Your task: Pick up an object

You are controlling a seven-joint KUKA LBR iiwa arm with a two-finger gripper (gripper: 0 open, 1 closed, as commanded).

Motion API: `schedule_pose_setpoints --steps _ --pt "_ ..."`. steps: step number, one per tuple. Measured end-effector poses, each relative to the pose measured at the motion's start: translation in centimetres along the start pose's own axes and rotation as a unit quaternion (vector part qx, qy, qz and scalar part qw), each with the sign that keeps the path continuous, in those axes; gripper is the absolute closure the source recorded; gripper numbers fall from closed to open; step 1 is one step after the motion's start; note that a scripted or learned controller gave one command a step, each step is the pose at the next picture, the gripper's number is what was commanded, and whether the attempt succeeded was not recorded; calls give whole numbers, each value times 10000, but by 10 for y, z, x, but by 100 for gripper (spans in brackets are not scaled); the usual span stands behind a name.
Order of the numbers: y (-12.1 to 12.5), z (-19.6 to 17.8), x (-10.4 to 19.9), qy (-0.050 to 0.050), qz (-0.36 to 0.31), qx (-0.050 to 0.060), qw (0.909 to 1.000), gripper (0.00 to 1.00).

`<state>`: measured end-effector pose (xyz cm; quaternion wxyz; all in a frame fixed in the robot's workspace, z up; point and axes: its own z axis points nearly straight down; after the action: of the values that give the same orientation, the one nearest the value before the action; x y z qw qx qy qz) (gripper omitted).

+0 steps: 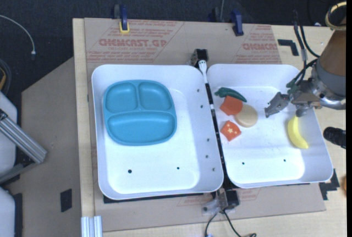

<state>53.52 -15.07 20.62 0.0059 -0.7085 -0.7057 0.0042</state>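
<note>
Above the right bin [264,175], the gripper [287,103] hangs with fingers [273,107] spread, empty, near a banana [297,133].

Four small objects are seen in the right bin [313,172]. A yellow banana [297,133] lies lengthwise near the right wall. A red-orange piece with a dark green top [231,100] sits near the bin's upper left; a tan round piece [247,116] touches it at lower right. A small orange-red block [230,130] lies just below, apart from the banana.
</note>
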Motion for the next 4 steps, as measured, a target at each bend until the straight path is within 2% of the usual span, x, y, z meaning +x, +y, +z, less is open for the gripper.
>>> schedule_pose_setpoints --steps 1,3,4 --pt "3 -8 1 -12 -21 -70 10000 0" --pt "9 114 0 -2 -17 -50 10000 0" --pt "9 121 0 -7 -20 -57 10000 0"
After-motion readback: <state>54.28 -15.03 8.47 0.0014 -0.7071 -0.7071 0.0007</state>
